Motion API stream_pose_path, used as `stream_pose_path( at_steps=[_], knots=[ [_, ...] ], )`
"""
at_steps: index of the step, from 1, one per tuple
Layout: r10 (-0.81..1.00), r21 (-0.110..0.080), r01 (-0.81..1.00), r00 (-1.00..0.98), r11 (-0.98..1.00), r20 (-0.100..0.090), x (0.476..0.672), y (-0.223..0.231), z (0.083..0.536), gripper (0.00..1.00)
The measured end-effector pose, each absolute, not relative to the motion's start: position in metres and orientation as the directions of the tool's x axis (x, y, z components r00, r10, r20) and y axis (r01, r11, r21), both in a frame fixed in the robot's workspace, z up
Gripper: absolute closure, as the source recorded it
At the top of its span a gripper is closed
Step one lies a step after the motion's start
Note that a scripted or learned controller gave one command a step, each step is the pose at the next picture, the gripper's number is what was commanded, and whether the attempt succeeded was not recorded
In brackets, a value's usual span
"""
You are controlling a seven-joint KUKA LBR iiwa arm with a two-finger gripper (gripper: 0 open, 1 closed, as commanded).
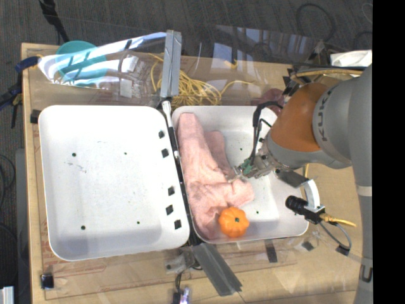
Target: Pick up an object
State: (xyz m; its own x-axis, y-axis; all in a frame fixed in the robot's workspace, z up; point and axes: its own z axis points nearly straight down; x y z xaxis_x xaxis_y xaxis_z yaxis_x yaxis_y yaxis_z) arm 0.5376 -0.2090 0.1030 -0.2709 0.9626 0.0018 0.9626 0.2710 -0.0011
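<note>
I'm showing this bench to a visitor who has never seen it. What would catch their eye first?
Probably the small orange pumpkin-shaped object at the near end of the right white bin, bright against the crumpled pink cloth that lies along that bin's left side. Next, the grey arm's orange band, reaching in from the right, with the gripper down at the cloth's edge.

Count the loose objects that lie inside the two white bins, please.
2, both in the right bin: a pink cloth spread along its left side, and a small orange pumpkin at the near edge, against the cloth. The cloth could hide something under it.
</note>
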Motion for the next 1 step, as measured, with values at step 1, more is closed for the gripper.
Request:
stream_pose_path(
  at_steps=[1],
  knots=[
    [0.947, 0.000, 0.947, -0.321, 0.321, 0.000, 0.5416, -0.1477, 0.2232, 1.00]
  ],
)
